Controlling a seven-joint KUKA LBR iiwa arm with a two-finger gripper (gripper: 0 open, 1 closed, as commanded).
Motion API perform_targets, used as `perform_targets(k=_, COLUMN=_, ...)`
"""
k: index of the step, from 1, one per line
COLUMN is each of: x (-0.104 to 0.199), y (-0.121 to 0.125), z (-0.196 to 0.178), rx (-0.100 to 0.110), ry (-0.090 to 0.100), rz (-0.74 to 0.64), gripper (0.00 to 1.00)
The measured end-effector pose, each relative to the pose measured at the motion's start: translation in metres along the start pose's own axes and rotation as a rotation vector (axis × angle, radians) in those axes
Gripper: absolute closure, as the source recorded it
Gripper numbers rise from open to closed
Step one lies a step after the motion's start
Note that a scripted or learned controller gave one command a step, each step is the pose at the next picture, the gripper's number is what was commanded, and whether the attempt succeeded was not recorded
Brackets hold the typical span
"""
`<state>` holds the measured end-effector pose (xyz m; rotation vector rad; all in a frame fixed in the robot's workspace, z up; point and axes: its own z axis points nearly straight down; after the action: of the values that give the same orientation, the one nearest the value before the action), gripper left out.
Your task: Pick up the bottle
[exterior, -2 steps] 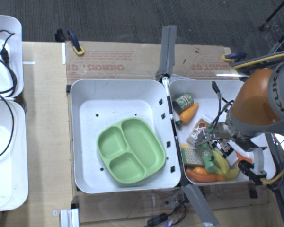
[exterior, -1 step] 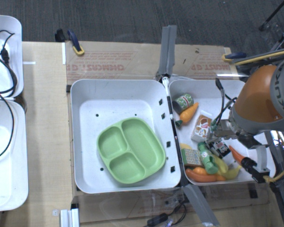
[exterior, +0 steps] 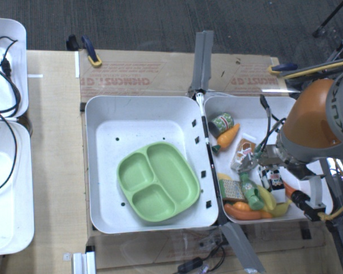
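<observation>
the small green bottle (exterior: 250,191), likely light, stiff, slick plastic, lies among clutter in the right bin (exterior: 247,103); grip mid-body; whether the gripper (exterior: 271,176) is open, i cannot tell.

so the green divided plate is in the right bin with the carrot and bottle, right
Not quite. The camera view shows the green divided plate alone in the left bin; the carrot and bottle do lie in the right bin.

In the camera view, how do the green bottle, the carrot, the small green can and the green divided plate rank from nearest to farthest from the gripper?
Measured from the gripper in the right bin:
1. Green bottle, just below-left of it, lying in the pile.
2. Carrot, up-left, near the bin's dividing wall.
3. Small green can, just beyond the carrot.
4. Green divided plate, far left, in the left bin.
</observation>
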<state>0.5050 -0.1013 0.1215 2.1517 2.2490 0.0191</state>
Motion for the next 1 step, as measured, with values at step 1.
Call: perform_targets(k=1, x=-0.0056, y=-0.0146, z=0.0153, rx=-0.017, ry=-0.003, rz=-0.019, gripper=0.0)
